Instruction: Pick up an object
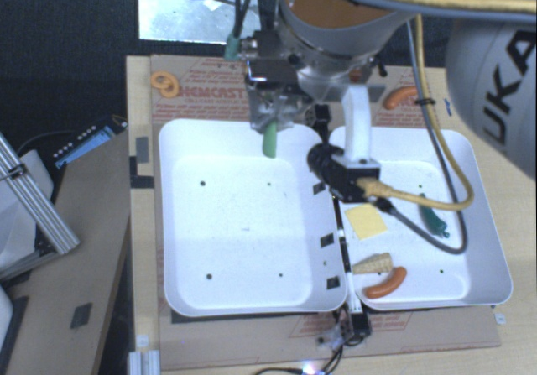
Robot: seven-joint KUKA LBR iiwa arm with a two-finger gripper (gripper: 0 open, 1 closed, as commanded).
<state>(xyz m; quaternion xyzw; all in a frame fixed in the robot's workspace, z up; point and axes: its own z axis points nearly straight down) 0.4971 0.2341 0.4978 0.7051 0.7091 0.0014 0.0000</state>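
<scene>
Gripper (270,123) over left bin's (180,197) far edge, fingers pinching a green object (271,143) by its top. Grip looks shallow; a jolt could drop it.

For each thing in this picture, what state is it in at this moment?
gripper: over the left bin's far edge, shut on the green piece.
green piece: upright, held.
cheese slice: flat in the right bin.
sausage: lying in the right bin.
left bin: on the bench.
</scene>
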